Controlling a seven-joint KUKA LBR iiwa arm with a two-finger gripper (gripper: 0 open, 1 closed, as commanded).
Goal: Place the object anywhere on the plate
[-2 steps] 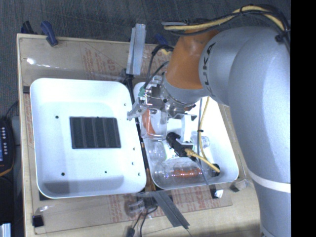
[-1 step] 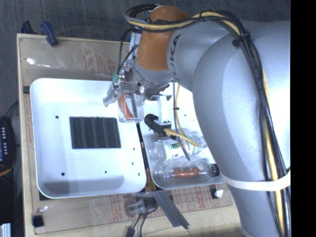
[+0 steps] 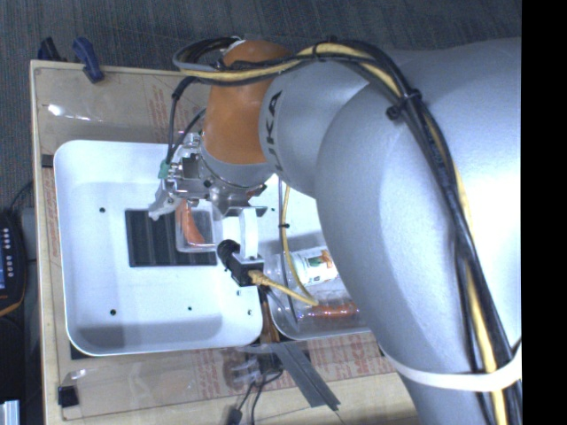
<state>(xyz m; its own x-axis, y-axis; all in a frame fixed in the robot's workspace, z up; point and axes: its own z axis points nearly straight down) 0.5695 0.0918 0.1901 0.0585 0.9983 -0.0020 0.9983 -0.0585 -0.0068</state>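
You see the jaws low over the left bin [image 3: 89, 308], under the wrist's metal housing, and you cannot tell whether they are apart or together, because the wrist and its fittings cover them from above. Right beneath them you can make out a small orange-pink object [image 3: 193, 227], framed by pale, clear-looking parts. Whether the jaws hold it or it simply lies below them is not something you can judge from this view.

The object sits at the right end of the dark ribbed plate [image 3: 159, 237], which lies flat on the floor of the left bin, a little left of the bin's middle. You cannot tell whether the object rests on the plate's edge or just beside it.

Just right of the object, a black fitting [image 3: 232, 262] hangs off the wrist, with a yellow cable [image 3: 288, 290] running from it across to the right bin [image 3: 282, 330]. In that bin you see a small printed packet [image 3: 316, 266] and, nearer the front wall, a copper-coloured item [image 3: 335, 310].

Above the wrist, the orange band [image 3: 237, 104] leads into the grey arm [image 3: 425, 220], which covers much of the right bin. Both bins stand on the tabletop [image 3: 124, 104], and a blue clamp [image 3: 87, 58] grips its far left corner.
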